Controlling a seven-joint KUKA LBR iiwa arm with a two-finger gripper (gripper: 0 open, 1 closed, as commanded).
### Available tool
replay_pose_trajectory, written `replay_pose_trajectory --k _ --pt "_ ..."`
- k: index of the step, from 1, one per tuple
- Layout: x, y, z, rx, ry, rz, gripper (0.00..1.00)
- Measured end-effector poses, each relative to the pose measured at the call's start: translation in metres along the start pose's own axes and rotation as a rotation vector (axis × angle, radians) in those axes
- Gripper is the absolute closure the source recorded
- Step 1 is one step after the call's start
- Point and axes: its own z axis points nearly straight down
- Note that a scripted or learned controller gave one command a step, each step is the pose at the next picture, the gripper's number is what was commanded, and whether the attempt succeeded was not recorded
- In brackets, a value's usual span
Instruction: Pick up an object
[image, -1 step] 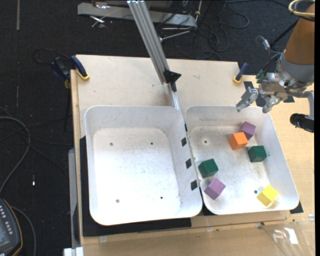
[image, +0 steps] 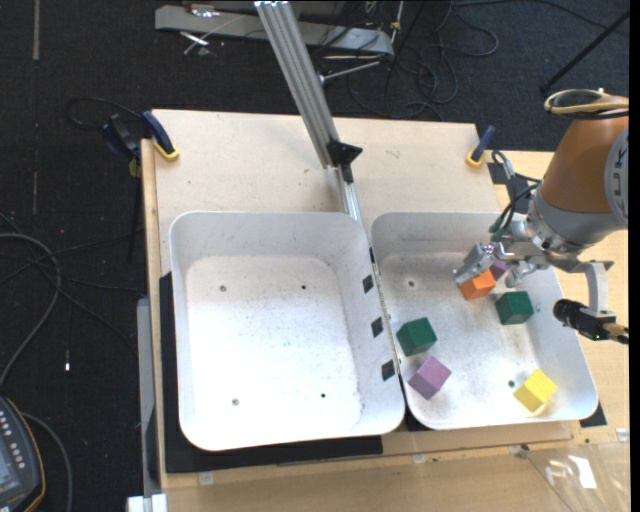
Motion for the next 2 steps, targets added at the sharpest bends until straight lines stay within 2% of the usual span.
replay_pose_trajectory --k 1,2 --pt "-0.028 0.034 0.051 -0.010 -0.003 -0.001 0.00" --pt "-0.049 0.041 -0.022 -0.020 -0.006 -0.001 0.00"
